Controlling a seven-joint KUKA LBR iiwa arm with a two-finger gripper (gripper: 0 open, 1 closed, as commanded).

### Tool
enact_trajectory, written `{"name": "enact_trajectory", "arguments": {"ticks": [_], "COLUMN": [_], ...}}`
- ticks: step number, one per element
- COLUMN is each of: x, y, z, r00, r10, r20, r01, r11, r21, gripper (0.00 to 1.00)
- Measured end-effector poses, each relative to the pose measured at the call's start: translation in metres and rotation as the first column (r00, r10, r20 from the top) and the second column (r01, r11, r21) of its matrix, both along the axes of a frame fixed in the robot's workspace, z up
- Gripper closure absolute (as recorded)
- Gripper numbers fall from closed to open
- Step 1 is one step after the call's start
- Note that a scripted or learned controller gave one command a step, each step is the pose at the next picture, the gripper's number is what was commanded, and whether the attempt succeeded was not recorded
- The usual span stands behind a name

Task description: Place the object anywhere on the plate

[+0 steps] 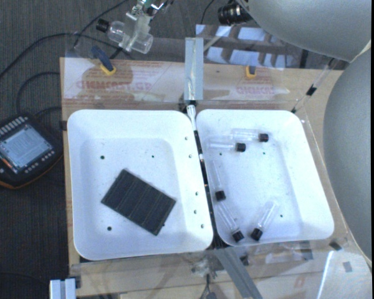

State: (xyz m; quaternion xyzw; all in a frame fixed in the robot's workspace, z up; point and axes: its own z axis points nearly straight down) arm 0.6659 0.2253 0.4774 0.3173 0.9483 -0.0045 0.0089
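Near the front left corner of the left shallow white bin [81, 167] lies the dark ribbed rectangular plate [138, 202], bare. Clear plastic capped tubes [265, 220] remain scattered across the right white bin [311, 185], so placing is undone. End effector state: cannot tell.

The big grey arm [311, 11] is cut off by the top and right edges. It hides the far right corner of the right bin [311, 167]. The clear tubes [224, 146] there are hard to make out against the white.
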Motion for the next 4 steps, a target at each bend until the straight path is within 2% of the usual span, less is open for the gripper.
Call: {"name": "enact_trajectory", "arguments": {"ticks": [4], "x": [0.004], "y": [0.002], "z": [0.035], "r00": [1.000], "r10": [-0.003], "r20": [0.012], "r01": [0.003], "r11": [1.000], "r21": [-0.012], "gripper": [1.00]}}
